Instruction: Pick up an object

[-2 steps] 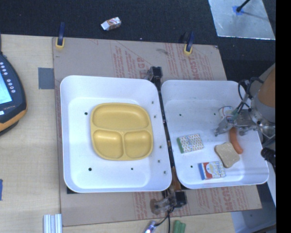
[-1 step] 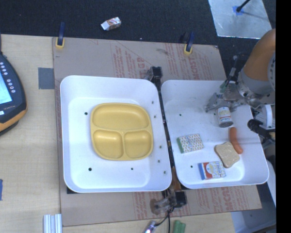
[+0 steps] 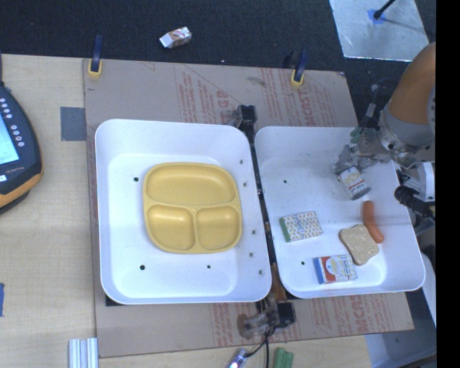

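A grey robot arm reaches in from the right over the right-hand white bin [image 3: 383, 278]. Its claw [image 3: 351, 167] hangs at the bin's far right side, and a small can [image 3: 354, 182] appears to sit pinched between its fingers, though the view there is cluttered. Just below the claw lie a small sausage [image 3: 372, 221] and a slice of bread [image 3: 359, 244]. Further down are two small cartons [image 3: 300, 225] [image 3: 335, 268]. Well to the claw's left, the other bin [image 3: 123, 278] holds a yellow divided plate [image 3: 192, 206].
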Tool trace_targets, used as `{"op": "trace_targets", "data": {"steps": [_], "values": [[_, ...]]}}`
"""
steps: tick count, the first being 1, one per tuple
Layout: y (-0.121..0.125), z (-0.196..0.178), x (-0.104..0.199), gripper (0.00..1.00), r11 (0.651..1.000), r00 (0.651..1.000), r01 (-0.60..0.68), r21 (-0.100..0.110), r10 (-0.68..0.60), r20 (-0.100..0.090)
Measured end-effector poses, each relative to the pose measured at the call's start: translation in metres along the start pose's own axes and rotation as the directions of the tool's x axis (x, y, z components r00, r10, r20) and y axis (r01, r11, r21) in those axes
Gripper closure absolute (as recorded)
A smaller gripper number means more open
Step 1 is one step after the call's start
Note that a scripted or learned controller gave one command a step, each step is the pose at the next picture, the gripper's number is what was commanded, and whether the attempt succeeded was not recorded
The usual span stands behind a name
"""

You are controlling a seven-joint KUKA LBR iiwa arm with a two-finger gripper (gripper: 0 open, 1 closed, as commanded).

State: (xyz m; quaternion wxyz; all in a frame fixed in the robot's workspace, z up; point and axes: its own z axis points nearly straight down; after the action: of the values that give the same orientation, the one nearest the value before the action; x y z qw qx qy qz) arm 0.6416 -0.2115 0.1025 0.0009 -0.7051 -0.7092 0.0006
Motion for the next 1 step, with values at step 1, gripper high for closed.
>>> {"op": "trace_targets", "data": {"steps": [1], "values": [[-0.0463, -0.0605, 0.0531, 1.00, 1.000, 1.000, -0.001, 0.001, 0.001, 0.001]]}}
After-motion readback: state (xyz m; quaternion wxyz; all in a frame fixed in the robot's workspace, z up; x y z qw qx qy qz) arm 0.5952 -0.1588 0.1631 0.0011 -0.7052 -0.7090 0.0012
